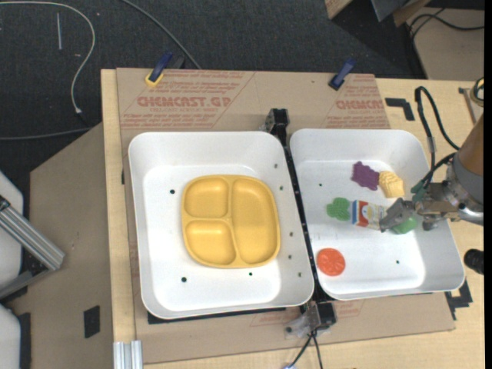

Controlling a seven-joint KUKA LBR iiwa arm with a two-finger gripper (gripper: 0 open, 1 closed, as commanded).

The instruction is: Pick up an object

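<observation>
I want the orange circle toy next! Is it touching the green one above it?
Apart. The camera view shows bare white bin floor between the orange disc and the green toy, with the disc nearer the bin's front wall.

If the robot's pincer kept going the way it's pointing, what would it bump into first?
Probably the striped tube: the pincer points left along the right bin and seems nearly at the tube's end already, though height is hard to judge.

Striped tube (362, 212) lies flat beside green toy (337, 208).
</observation>
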